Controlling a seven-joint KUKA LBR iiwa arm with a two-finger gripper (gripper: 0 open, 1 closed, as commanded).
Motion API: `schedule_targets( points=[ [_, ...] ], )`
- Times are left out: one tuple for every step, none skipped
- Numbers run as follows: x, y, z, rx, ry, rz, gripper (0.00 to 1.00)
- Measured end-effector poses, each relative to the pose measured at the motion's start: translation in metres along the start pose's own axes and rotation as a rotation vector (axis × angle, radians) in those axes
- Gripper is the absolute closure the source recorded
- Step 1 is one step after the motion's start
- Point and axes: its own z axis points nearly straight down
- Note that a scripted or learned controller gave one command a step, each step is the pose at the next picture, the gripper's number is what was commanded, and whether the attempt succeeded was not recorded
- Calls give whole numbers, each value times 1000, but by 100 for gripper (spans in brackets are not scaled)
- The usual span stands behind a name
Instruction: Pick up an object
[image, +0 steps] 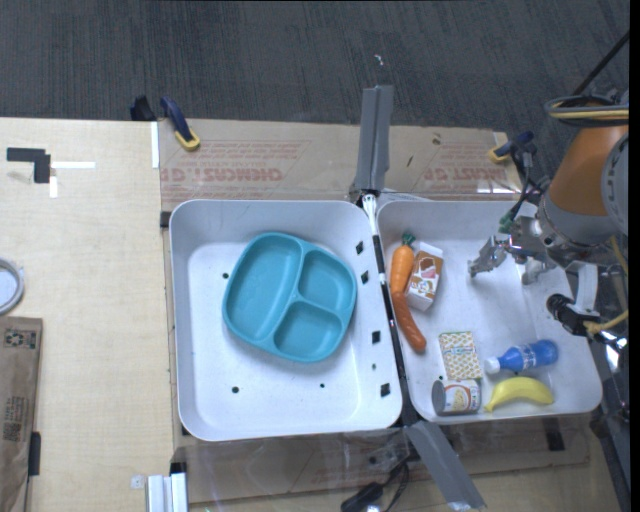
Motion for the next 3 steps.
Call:
schedule_targets(
  points=[
    [-1,0,-8,1,-1,1,100],
    [-1,0,-8,1,-1,1,0],
    [-3,-29,1,2,-1,-35,0]
  ],
)
